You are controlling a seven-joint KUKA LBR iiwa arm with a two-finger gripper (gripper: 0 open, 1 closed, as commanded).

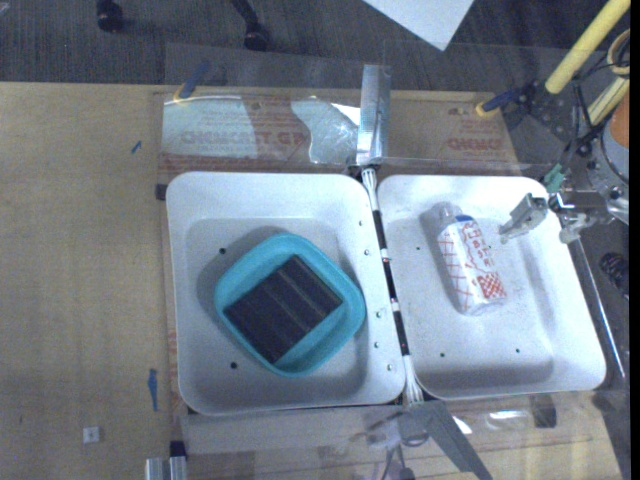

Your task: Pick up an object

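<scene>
I am seeing the pincer hovering over the right bin's far right rim, fingers spread and gripping nothing. The wrapped packet is lying near that bin's middle, left of the pincer. A blue dish is sitting in the left bin.
</scene>
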